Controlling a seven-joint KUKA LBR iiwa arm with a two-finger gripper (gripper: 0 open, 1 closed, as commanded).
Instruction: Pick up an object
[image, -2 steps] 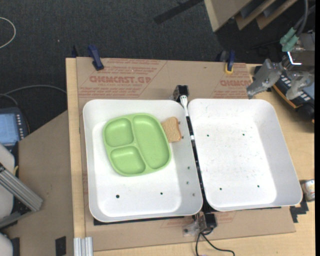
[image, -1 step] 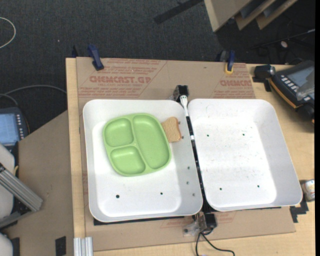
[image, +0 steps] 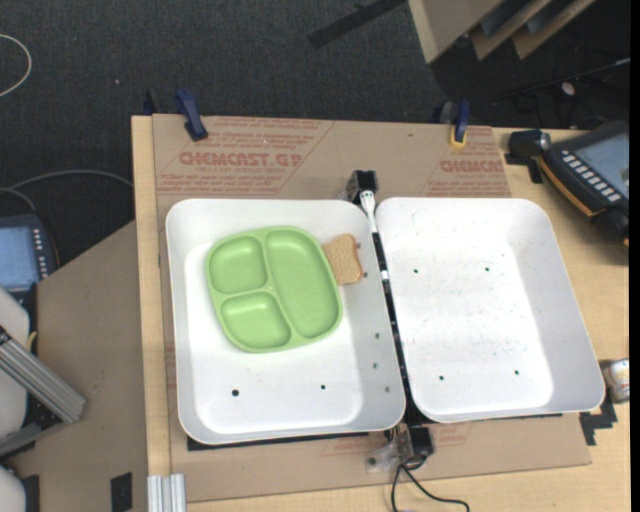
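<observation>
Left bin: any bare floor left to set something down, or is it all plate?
Left bin: free strip along the near edge below the green plate, plus a narrow strip at its right wall. Crowded top right, where the tan piece touches the plate.

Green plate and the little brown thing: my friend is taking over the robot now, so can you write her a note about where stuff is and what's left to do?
Gripper: I can't report its state from this view.
Green divided plate: lies flat in the left bin, toward the back.
Tan cracker-like piece: lies in the same bin, touching the plate's right rim.
Right bin: just dark specks on its floor.
Done: nothing lifted yet.
Left: pick up one object; probably the plate or the tan piece.
</observation>
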